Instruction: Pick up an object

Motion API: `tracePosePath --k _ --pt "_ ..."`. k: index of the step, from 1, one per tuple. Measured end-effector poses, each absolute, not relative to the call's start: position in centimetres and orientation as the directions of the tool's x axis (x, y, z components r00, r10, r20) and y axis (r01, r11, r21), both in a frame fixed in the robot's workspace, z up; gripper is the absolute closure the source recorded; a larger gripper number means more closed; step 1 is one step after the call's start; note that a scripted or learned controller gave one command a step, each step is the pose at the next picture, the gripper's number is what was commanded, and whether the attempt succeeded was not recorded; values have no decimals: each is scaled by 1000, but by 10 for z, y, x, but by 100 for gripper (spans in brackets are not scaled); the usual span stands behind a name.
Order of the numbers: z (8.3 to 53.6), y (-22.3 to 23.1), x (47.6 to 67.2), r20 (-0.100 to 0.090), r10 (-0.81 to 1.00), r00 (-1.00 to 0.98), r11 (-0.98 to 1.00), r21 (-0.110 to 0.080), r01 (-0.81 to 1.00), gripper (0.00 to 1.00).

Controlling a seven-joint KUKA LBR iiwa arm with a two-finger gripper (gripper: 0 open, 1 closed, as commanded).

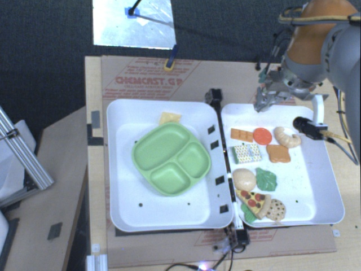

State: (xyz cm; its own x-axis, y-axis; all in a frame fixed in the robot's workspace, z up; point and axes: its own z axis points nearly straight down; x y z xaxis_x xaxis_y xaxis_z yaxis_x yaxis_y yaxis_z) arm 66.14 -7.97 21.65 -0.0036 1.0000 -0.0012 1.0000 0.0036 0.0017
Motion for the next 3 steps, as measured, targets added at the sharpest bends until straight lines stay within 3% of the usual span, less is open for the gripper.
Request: tracePosePath --k 3 --pt "217 -72 662 -1 1000 -6 6 2 1000 100"
